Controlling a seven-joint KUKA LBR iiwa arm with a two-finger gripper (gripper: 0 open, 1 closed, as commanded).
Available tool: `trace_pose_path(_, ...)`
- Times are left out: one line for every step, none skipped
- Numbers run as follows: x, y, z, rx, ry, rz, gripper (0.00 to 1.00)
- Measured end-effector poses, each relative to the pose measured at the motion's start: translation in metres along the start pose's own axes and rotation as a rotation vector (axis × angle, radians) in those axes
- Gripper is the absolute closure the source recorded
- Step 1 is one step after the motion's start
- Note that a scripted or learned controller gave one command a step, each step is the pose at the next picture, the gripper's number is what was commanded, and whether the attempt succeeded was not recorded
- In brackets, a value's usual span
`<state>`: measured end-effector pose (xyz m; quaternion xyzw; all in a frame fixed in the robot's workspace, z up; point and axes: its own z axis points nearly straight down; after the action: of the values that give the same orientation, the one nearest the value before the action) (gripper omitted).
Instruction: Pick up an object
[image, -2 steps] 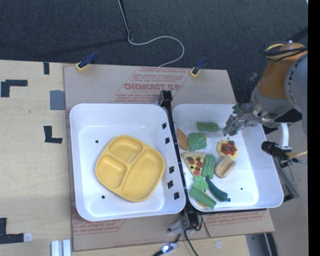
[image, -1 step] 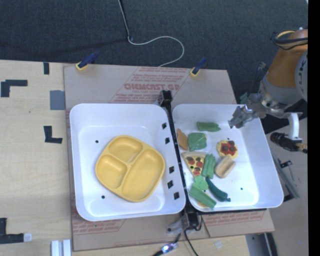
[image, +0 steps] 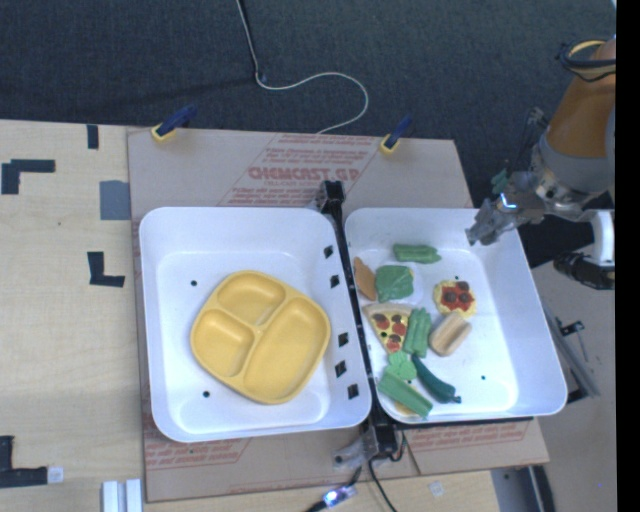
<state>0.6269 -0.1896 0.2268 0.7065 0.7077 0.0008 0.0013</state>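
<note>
Two white bins sit side by side on the tabletop: the left bin (image: 160, 300) carries one yellow divided plate (image: 260, 335) with three compartments. The right bin (image: 520, 330) carries a heap of toy foods: one pizza slice (image: 388, 325), one round pizza-like piece (image: 454, 296), one hot dog bun (image: 449, 333), and about six green pieces (image: 415, 253). Two yellow-and-blue clamps (image: 172, 123) grip the cardboard sheet (image: 290, 170).

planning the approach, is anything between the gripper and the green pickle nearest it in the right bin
Nothing visible. The gripper sits at the right bin's upper right rim, and bare white floor separates it from the green pickle.
</note>
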Motion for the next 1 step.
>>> trace_pose_path(0.0547, -0.0224, 0.0096, 0.006, 0.002, -0.003, 1.0)
